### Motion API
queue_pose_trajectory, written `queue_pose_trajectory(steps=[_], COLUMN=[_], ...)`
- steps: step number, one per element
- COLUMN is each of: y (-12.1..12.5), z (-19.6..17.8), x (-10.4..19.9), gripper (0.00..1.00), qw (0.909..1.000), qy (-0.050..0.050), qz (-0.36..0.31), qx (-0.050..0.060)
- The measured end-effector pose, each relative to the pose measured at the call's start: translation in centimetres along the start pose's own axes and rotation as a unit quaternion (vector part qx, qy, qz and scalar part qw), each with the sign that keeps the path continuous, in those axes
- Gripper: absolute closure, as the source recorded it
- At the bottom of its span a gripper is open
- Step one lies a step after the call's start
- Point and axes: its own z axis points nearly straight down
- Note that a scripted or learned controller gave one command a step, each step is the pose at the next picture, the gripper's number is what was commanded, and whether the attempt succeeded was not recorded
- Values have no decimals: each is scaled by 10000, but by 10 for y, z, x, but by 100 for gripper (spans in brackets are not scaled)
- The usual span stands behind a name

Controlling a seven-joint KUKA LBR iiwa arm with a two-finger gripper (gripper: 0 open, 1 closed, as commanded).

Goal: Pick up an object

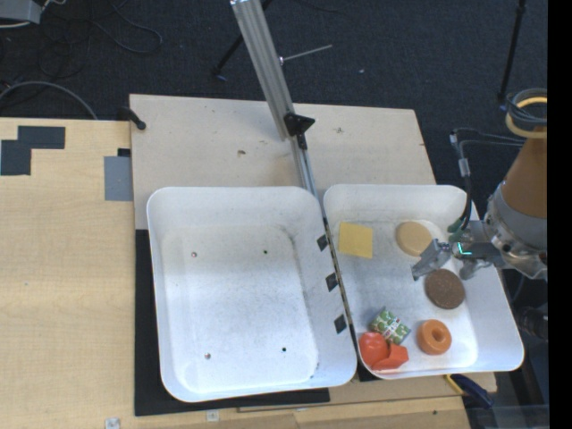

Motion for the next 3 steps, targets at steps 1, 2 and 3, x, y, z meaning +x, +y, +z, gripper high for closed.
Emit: queue_pose_trajectory(steps=[1, 2, 3], y=[3, -4, -4], z=[61, 118, 161], x=[8, 2, 2], gripper=[0, 0, 0], qw=[10000, 10000, 10000], qy=[7, -2, -6], qz=[-8, 6, -5], qx=[33, -5, -13])
